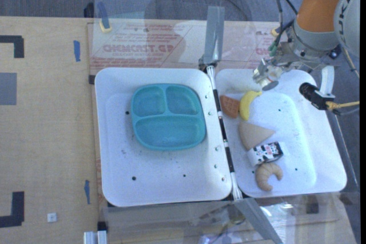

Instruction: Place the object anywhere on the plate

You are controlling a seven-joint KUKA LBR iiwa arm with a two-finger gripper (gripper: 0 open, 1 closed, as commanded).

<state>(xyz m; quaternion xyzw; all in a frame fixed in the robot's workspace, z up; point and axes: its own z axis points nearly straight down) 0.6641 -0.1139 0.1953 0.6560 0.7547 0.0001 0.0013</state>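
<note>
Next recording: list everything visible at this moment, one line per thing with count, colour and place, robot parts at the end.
plate: 1, teal, three compartments, in the left bin.
left bin: 1, white, shallow, left half of the bench.
right bin: 1, white, shallow, beside the left bin.
toy bread slice: 1, orange-brown, right bin, upper left.
toy banana: 1, yellow, right bin, beside the bread slice.
cone-shaped toy: 1, tan, right bin, middle left.
small carton: 1, black and white, below the cone.
toy croissant: 1, tan, right bin, lower left.
gripper: 1, metal, over the right bin's upper edge, above the banana.
arm: 1, grey with orange band, top right.
</note>
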